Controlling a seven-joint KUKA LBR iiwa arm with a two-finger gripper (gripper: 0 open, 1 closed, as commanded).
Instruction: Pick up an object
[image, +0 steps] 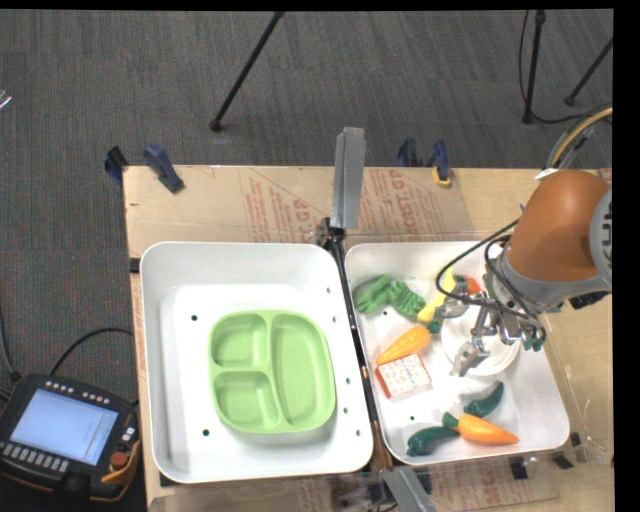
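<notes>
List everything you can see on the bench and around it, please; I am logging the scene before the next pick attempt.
white bins: 2, white, side by side on the bench
divided plate: 1, light green, in the left bin
leafy toy vegetable: 1, green, right bin, far left part
toy carrots: 2, orange, right bin, one at centre, one by the near edge
small box: 1, white and red, right bin, beside the centre carrot
dark green toys: 2, right bin, near edge
teach pendant: 1, dark, on the floor at left
gripper: 1, metal, over the right bin
</notes>
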